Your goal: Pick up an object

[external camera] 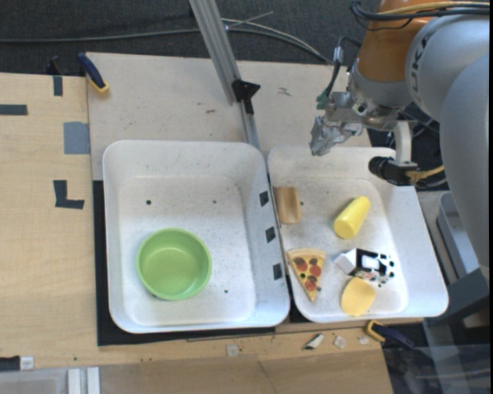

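Five items are seen in the right bin (411, 220): yellow cylinder (351, 217), pizza slice (306, 271), wooden block (288, 204) | tool (323, 144) is poised above bin's far rim, nothing gripped; finger state cannot be told | green bowl (174, 263) is seen in the left bin (123, 179)

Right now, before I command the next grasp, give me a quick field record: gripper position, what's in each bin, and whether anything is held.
gripper: above the far edge of the right bin, nothing seen between its fingers
left bin: green bowl, near the front
right bin: brown block, yellow cylinder, pizza slice toy, black-and-white object, yellow round piece
closest to gripper: brown block and yellow cylinder
held: nothing visible
task state: pick not yet made
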`<state>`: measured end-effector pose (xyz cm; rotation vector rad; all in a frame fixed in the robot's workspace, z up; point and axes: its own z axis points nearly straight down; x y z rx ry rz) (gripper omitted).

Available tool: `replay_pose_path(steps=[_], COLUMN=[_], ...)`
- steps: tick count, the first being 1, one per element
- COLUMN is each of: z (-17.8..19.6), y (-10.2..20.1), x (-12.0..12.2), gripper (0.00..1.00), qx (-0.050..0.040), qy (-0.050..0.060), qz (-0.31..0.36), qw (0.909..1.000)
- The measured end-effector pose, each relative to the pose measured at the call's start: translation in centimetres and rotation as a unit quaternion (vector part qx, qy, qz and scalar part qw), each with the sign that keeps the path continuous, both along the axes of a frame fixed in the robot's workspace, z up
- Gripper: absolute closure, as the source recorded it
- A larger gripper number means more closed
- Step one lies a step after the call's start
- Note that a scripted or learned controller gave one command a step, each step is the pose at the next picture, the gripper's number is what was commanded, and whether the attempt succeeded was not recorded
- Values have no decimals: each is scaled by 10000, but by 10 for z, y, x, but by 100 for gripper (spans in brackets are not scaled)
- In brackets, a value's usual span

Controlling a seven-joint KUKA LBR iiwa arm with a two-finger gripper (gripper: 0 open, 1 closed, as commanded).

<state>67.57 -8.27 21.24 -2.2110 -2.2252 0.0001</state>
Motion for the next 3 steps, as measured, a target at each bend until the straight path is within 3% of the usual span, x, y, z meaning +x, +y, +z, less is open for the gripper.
replay_pose_path(steps=[3], z=[-9], y=[179], x=[-4], gripper=[100], qx=[-9], qy=[5], qz=[3], qw=[10000])
